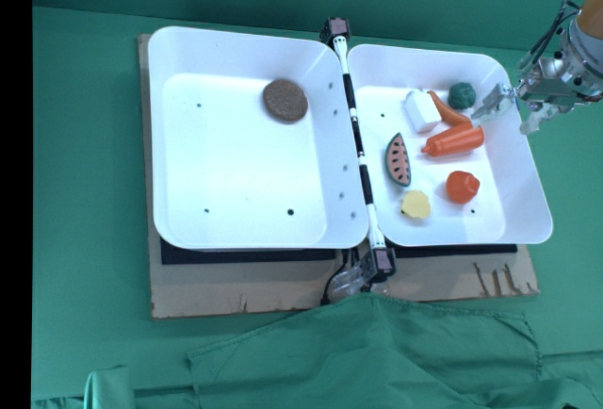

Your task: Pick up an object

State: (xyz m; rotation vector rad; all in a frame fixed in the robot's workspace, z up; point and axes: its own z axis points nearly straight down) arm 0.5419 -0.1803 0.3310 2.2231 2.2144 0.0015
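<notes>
My gripper (509, 111) hangs over the right rim of the right bin (528, 209), open, with nothing between its fingers. Just left of it lie a dark green ball (462, 95), a small carrot (449, 108), a white block (421, 109) and an orange-red bottle-shaped toy (454, 140). Lower in the same bin sit a red tomato-like piece (462, 186), a yellow piece (415, 204) and a watermelon slice (398, 159). A brown round cookie (285, 100) lies alone in the left bin (188, 200).
A black-and-white divider bar (356, 143) runs between the two bins. Both bins rest on cardboard (236, 299) over a green cloth, with folded green fabric (377, 351) bunched at the front.
</notes>
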